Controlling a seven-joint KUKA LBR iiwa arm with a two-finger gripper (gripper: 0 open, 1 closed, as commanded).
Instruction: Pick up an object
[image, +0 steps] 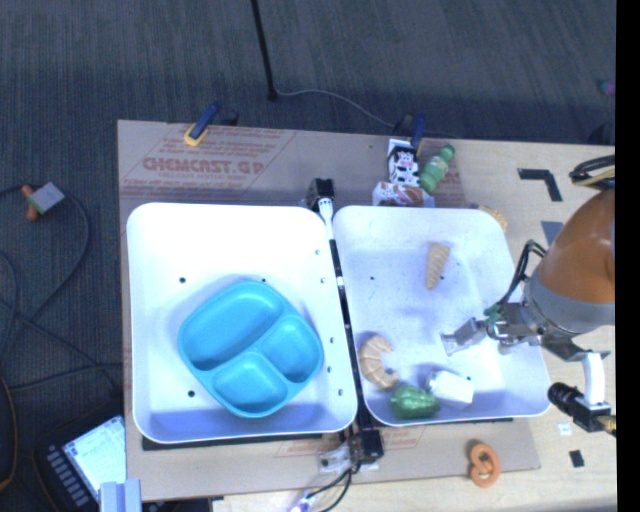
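In the camera view, our gripper (462, 337) hovers inside the right bin (480, 232), fingers spread open and holding nothing. Candidate objects lie close: a white block (451, 386) and green toy (413, 402) just below, a croissant (378, 360) to the left. We judge this the approach step; next we must descend and close.

Glossy blue plastic tray (250, 346), smooth white plastic bins (160, 240), matt brown cardboard bench (200, 165).

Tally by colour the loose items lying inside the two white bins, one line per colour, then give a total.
Blue: 1, the divided tray
Tan: 2, the cone and the croissant
Green: 1, the green item
White: 1, the white block
Total: 5
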